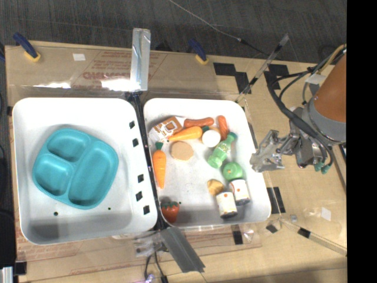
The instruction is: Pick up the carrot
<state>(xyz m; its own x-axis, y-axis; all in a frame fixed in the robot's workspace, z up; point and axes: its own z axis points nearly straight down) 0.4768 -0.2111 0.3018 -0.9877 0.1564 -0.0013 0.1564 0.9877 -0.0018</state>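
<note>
Two metal fingers (264, 158) of the gripper (268, 157) point toward the right bin (194, 214), but from where I stand they are a small grey tangle, and I cannot tell if they are spread or closed. Nothing is visible between them. The gripper hangs outside the right bin, just beside its right wall, over the brown bench (306, 211). Behind it come the grey wrist and cables, then the orange band (333, 93) of the arm at the right side.

Inside the right bin, the carrot (159, 164) lies close to the left wall, its green top pointing up toward the far side and its orange tip toward the near side. It is well apart from the gripper, with most of the bin's things between them. A second longer orange vegetable (187, 134) lies near the far end, next to a small brown packet (166, 127) and a reddish sausage (198, 122). A round beige disc (182, 151), a white ball (211, 137), a green bottle (220, 151), two small cans (232, 197) and a red tomato (169, 210) are also there.

The left bin (29, 217) holds a teal divided plate (75, 167).
</note>
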